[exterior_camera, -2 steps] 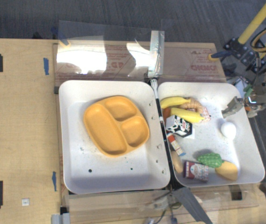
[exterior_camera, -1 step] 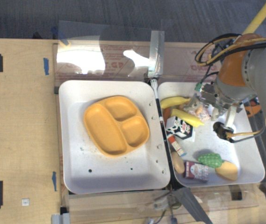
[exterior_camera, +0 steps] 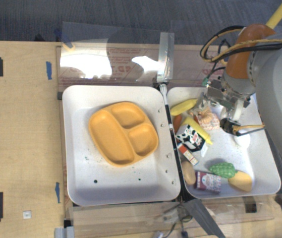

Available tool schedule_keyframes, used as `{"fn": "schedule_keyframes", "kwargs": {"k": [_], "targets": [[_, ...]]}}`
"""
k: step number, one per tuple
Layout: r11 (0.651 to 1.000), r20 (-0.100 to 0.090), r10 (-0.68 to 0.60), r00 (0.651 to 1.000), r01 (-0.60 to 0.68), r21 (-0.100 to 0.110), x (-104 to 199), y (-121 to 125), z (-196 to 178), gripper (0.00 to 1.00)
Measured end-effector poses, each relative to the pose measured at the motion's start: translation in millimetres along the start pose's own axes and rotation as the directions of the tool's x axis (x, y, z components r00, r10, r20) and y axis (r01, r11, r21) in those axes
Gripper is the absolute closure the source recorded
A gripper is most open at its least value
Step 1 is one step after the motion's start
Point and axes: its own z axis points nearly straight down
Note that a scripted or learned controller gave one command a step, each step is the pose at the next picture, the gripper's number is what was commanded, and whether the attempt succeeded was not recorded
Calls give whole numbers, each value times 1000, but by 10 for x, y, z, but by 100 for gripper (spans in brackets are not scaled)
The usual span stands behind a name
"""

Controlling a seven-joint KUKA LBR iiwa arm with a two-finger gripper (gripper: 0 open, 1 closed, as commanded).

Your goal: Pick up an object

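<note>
Orange-banded arm hangs over the right bin [exterior_camera: 267, 148] — the gripper [exterior_camera: 211, 109] sits low among the clutter, right by a pinkish crumpled object [exterior_camera: 208, 120] just under its tip and a banana [exterior_camera: 184, 106] off to the side. Can't tell if it's got hold of anything.

Two bins side by side on the bench [exterior_camera: 22, 148]. Left bin [exterior_camera: 76, 177]: one divided tray [exterior_camera: 123, 133], centred. Right bin [exterior_camera: 264, 177]: banana [exterior_camera: 183, 106] at rear left, carton [exterior_camera: 193, 137] before it, can [exterior_camera: 208, 181], broccoli [exterior_camera: 223, 170] and lemon [exterior_camera: 241, 181] along front.
</note>
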Motion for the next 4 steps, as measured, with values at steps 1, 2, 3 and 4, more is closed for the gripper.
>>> {"fn": "schedule_keyframes", "kwargs": {"k": [1, 2, 3, 4], "targets": [[1000, 2, -1, 1000, 1, 3, 9, -6, -132, 100], [984, 6, -173, 985, 173, -39, -650, 142, -4, 100], [993, -10, 104, 995, -104, -48, -123, 38, -952, 100], [768, -35, 639, 769, -639, -34, 256, -117, -1988, 100]]}}
